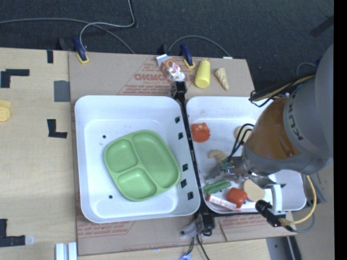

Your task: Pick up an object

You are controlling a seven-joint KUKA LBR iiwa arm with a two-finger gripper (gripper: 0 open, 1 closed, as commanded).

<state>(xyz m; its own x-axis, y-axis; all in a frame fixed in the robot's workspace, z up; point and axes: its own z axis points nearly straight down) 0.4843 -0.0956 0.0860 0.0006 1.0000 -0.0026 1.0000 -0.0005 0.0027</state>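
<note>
Two shallow white bins [92, 118] | one green three-compartment plastic tray [142, 164] in left bin | right bin: two red toys [200, 132], one green stick [217, 187], one tan piece [217, 155] | gripper [230, 167] low over right-bin clutter, grasp cannot tell

Even, fairly bright overhead light; the white bins [87, 112] glare slightly (shadows soft), and the whole frame looks mildly blurred.
</note>
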